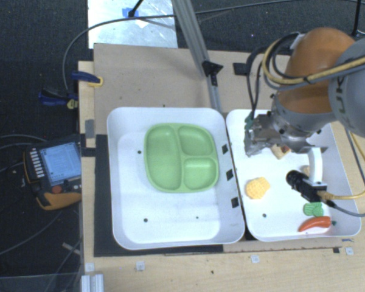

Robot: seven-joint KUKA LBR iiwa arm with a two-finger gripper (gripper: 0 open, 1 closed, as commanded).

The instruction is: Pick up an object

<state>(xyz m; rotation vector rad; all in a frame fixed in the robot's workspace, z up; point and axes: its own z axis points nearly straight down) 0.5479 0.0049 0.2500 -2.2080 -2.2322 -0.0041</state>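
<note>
The right white bin (274, 227) holds a yellow knobbly toy (257, 188) near its middle left. A small green piece (313, 209) and a red-orange piece (315, 224) lie in its front right corner. A tan object (281, 152) peeks out from beneath the wrist at the back of the bin. My gripper (255, 143) hangs over the bin's back left part, above and behind the yellow toy and just left of the tan object. Nothing shows between its fingers.
The left white bin (170, 224) carries a green divided plate (181, 157) towards its back. A metal pole (194, 38) slants across the bench behind the bins. Cables and a blue-screened handset (55, 166) lie off the bench to the left.
</note>
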